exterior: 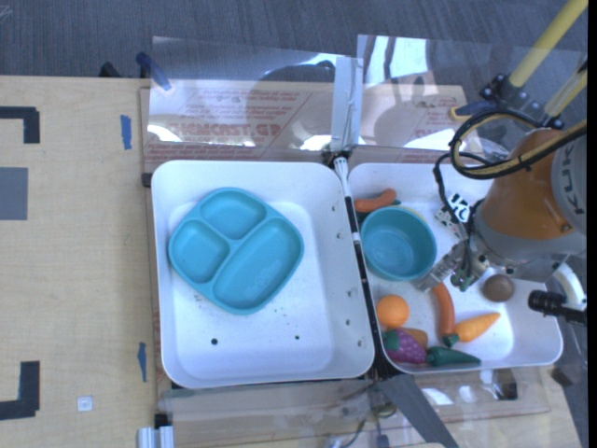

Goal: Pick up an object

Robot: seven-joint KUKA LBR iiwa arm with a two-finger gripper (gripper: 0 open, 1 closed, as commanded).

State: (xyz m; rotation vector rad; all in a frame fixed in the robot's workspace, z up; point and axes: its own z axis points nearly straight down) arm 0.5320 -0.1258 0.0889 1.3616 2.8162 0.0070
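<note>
The right bin [536,348] holds a blue bowl [398,243] and several toy foods. An orange sausage [376,200] lies behind the bowl. In front of it are an orange fruit [393,311], purple grapes [407,347], a red chili [445,308], a carrot [477,325], a green piece [454,355] and a brown round piece [498,288]. My gripper [455,271] hangs low over the right bin, just right of the bowl's rim and right above the chili's top end. I see nothing held in it.
A blue divided plate [236,248] lies in the left bin [280,343]. The wall between the bins [357,269] runs just left of the bowl. The arm's orange band [522,203] and black cables [485,147] hang over the right bin's back right part.
</note>
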